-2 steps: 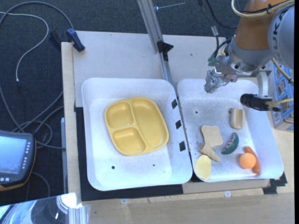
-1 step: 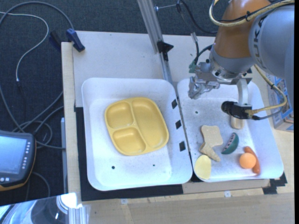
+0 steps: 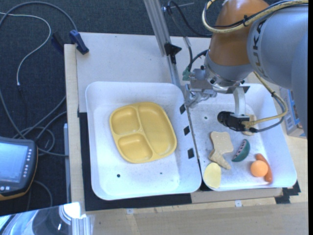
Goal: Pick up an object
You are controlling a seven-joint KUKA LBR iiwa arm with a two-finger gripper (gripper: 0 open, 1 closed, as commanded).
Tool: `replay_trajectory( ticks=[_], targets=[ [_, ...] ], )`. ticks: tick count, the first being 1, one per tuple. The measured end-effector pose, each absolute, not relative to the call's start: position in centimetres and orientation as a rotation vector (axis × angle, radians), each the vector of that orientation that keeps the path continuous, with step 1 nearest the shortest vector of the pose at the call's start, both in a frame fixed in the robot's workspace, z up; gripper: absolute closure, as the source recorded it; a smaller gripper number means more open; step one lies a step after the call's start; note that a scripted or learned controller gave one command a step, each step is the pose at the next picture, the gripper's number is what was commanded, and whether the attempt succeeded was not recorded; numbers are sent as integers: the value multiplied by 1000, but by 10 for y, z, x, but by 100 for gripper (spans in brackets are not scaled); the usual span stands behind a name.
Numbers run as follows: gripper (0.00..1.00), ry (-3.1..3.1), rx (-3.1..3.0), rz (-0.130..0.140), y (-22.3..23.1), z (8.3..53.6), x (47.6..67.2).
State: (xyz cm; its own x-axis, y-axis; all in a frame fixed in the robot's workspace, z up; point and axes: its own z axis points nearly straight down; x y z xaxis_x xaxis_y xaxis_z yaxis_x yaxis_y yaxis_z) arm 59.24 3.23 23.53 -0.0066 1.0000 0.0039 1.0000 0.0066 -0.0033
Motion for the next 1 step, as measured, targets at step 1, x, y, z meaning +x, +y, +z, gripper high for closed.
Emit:
replay_trajectory(
  ticks=[1],
  targets=[
    [100,-2225,-2210,1,78,238,562]
  ],
)
